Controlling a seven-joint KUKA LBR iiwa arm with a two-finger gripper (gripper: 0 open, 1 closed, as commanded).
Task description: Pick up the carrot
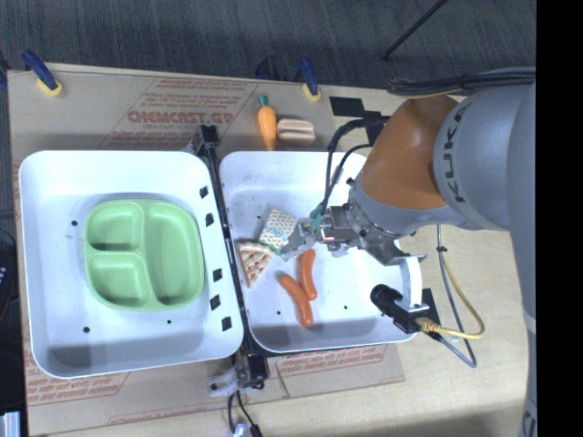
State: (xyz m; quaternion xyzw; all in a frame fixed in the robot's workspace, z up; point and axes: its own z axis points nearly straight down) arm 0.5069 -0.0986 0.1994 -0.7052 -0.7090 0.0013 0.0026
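The carrot (266,126), orange with a green top, lies on the cardboard just behind the right bin (355,328), outside it. My gripper (303,233) hangs low inside the right bin, well in front of the carrot. It sits between a checkered packet (276,228) and an orange sausage (309,271). Its fingers look open, with nothing between them.
A tan bun-like piece (296,131) lies right of the carrot. The right bin also holds a second sausage (297,299) and a waffle-like wedge (254,262). A green divided plate (144,253) sits in the left bin (46,335). Blue clamps (310,78) hold the cardboard's back edge.
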